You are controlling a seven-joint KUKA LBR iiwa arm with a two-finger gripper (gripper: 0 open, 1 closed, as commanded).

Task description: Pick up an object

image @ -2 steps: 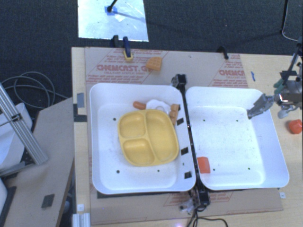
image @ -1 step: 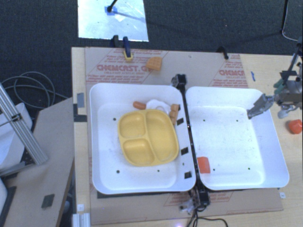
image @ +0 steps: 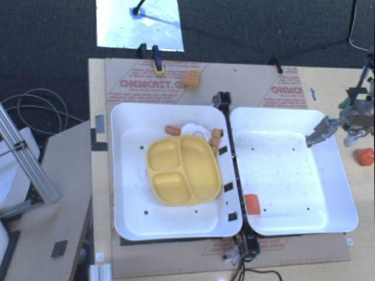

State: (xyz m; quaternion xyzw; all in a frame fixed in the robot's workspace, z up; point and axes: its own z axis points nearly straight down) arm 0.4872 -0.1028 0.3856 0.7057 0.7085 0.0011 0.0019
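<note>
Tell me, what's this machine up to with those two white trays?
A robot arm reaches in from the right, its gripper over the far right edge of the right bin. It holds nothing yet. An orange block lies in that bin's near left corner. The left bin holds a yellow divided plate, a small sausage-like piece and a tan piece.

A yellow divided tray (image: 183, 171) lies in the left bin (image: 126, 215); an orange block (image: 251, 204) sits in the right bin (image: 293, 168); the claw (image: 319, 133) hovers at its right rim
</note>
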